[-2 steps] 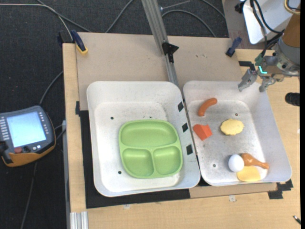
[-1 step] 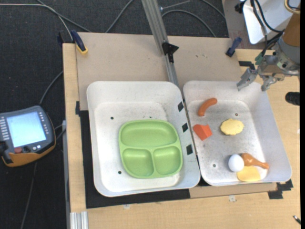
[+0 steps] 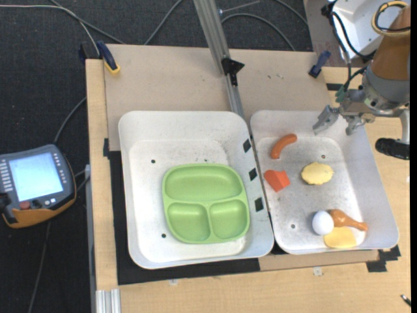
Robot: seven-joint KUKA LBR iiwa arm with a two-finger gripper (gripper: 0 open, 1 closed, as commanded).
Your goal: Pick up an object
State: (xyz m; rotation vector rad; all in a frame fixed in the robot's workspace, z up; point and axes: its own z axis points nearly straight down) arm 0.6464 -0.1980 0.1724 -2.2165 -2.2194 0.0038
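My gripper (image 3: 339, 122) hangs over the far right corner of the right bin (image 3: 365, 175), its two fingers spread open with nothing between them. Below it in that bin lie an orange sausage (image 3: 283, 145), a red-orange block (image 3: 277, 180) and a yellow bun-like piece (image 3: 317, 173). Nearer the front are a white egg (image 3: 322, 222), an orange drumstick (image 3: 349, 221) and a yellow piece (image 3: 341, 239). The gripper is above and to the right of the sausage, apart from every object.
The left bin (image 3: 140, 175) holds a green divided plate (image 3: 206, 201). A metal pole (image 3: 215, 38) slants down between the bins at the back. A teach pendant (image 3: 32, 182) lies off the bench on the left. Blue clamps (image 3: 108, 57) sit at the bench's back corners.
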